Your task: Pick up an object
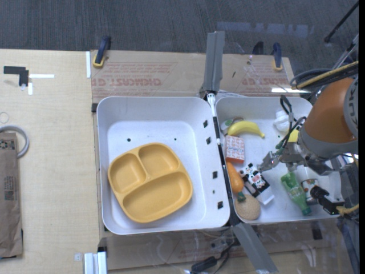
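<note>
Fingers [268, 162] on my gripper [272, 160] — spread I cannot tell — hover just right of the cow toy [254, 178], banana [246, 129] above-left.

We log two bins side by side on the worktop [45, 153]: the left bin [114, 113] holds a divided plate [150, 181]. In the right bin [256, 104], a banana [245, 128] lies at the back, a carton [235, 148] just before it, and a bottle [295, 192] to the front right. The arm [331, 119] reaches over that bin from the right.
</note>
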Motion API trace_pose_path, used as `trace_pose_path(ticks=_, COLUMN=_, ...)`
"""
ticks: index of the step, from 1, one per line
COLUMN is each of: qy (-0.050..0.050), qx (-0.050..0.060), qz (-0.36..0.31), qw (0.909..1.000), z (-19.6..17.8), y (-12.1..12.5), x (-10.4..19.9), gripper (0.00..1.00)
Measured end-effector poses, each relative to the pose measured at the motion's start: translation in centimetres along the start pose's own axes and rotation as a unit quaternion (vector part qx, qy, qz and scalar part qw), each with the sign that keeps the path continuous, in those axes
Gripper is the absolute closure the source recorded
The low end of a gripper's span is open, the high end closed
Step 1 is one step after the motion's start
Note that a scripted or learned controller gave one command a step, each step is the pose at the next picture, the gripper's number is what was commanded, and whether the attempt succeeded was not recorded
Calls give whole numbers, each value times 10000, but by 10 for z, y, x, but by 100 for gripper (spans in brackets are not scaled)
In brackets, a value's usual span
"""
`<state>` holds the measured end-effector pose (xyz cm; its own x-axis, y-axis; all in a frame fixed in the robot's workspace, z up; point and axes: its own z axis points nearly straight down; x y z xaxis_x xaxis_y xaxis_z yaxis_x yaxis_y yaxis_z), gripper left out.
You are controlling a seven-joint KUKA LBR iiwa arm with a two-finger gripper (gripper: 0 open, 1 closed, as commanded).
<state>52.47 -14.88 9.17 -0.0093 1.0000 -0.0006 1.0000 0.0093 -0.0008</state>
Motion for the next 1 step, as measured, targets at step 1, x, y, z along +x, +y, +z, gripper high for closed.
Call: trace_pose_path(ticks=1, qy=-5, qx=-2, qz=-125, qw=9999, z=-61, y=-24, x=-51, gripper=0)
